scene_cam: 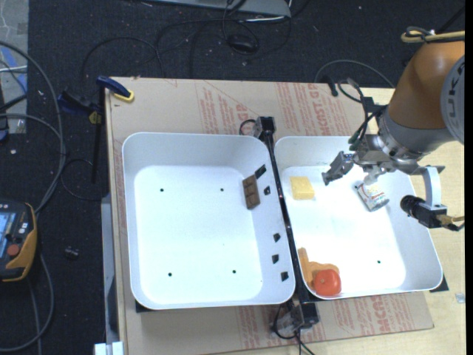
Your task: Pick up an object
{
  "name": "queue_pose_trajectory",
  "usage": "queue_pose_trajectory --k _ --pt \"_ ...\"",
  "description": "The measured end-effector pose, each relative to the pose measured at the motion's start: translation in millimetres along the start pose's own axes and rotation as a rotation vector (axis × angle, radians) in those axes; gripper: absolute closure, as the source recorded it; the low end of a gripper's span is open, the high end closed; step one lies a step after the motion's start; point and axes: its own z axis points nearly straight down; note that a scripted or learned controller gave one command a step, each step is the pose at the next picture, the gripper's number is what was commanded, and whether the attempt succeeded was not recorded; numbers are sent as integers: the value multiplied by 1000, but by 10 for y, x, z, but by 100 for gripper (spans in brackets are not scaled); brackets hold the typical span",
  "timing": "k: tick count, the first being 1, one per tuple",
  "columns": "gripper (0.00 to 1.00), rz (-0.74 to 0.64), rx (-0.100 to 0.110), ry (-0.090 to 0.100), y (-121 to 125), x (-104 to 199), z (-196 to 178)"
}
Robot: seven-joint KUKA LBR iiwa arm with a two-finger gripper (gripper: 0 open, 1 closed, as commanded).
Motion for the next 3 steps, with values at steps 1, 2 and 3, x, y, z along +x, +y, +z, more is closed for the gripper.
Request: queue_pose_trajectory --k 1,2,3 --pt "0 0 0 0 88 -17 19" --pt "0 -1 1 0 435 -31 145" --pt "0 -1 2 0 529 15 411"
